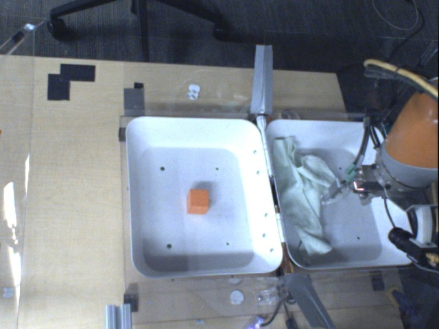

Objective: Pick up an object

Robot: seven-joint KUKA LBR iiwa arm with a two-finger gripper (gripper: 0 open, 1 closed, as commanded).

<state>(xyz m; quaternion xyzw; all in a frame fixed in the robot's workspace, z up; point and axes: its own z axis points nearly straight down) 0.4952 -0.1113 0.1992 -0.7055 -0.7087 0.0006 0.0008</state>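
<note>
While my arm (411,139) reaches in from the right over the bench (68,184), two shallow white bins sit side by side below the camera. Left bin (147,204): one small orange block (198,201) rests on the floor near the centre, well apart from every wall. Right bin (357,242): a crumpled pale cloth (302,194) lies along the left wall, running from the far corner toward the near edge.

My gripper (337,192) is low over the right bin, at the right-hand fringe of the cloth. Whether the fingers are spread or closed, I cannot tell; they are too small and blurred against the fabric. No object is visibly between them, so I claim no hold.

Handling assessment, by judgement:
1. Cloth. Likely light, soft and limp. It should yield under contact and drape when lifted. A raised fold or ridge is the best place to pinch; flat single layers may slip out or leave the fingers scraping the bin floor.
2. Block. Likely light and rigid, with flat parallel faces. Take hold across two opposite sides, centred, from directly above. Clearance around it is ample.

The cloth is the nearer candidate. Risk: a shallow pinch may catch only a thin edge and release on the lift.
</note>
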